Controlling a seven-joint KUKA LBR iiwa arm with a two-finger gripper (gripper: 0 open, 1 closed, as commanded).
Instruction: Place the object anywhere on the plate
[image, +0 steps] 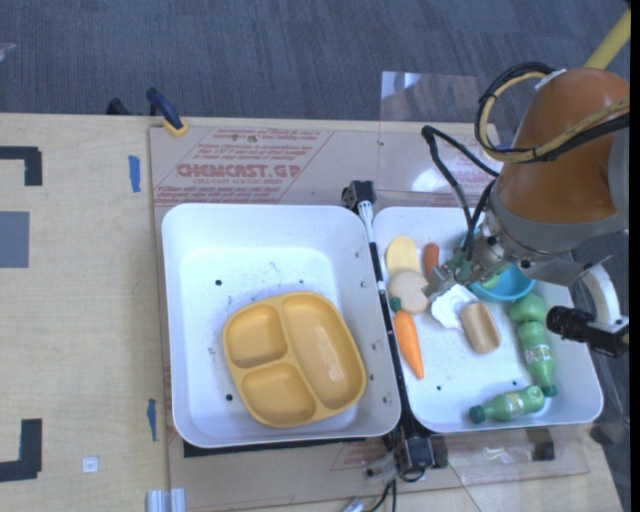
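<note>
Camera view: red "CHEMCAST" lettering (238, 170) on board behind yellow plate (292, 357).

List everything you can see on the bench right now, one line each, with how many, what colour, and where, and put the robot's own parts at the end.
Bins: two, white, side by side on the bench.
Divided plate: one, yellow, three compartments, in the left bin.
Carrot: one, orange, left part of the right bin.
Small carrot: one, orange, near the right bin's top.
Pale yellow item: one, top left of the right bin.
Beige round item: one, just below it.
Bread roll: one, tan, middle of the right bin.
Bottles: two, green, right bin's lower right.
Bowl: one, blue, under the arm.
Gripper: one, grey, over the right bin.
</note>
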